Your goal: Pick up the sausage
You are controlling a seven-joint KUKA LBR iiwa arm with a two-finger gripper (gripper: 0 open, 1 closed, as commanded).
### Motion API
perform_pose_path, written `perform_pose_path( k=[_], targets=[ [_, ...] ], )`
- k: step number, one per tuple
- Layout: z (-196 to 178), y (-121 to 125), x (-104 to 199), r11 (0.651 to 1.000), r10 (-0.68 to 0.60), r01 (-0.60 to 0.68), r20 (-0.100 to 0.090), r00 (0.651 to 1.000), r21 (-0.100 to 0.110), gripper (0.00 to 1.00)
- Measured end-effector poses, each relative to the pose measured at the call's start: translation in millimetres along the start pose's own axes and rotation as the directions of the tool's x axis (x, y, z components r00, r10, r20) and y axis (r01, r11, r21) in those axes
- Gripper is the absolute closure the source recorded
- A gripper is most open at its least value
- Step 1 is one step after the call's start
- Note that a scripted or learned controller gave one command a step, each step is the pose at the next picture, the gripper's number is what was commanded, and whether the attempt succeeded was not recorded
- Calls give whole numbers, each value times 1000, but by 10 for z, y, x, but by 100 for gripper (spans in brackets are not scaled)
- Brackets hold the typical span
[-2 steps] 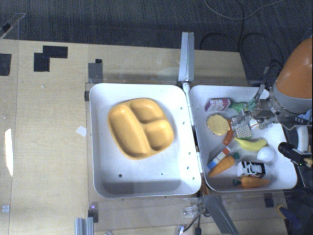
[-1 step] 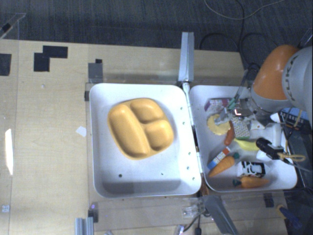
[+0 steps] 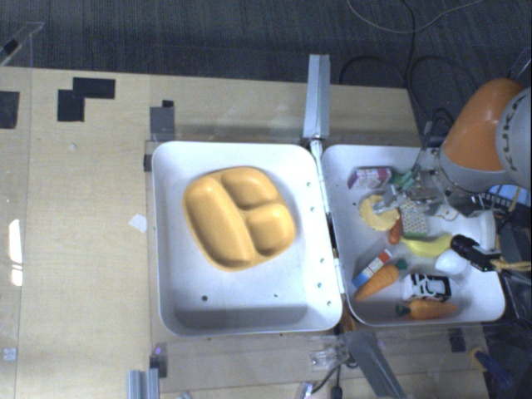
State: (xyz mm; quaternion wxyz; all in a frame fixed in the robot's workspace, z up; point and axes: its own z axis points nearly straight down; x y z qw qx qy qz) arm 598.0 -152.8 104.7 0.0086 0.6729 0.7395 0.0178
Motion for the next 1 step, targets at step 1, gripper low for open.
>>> perform_pose_path(
  k=[1],
  targets=[
    [4, 2, 6, 998, -59, 59, 8, 998, -4, 0]
  ],
)
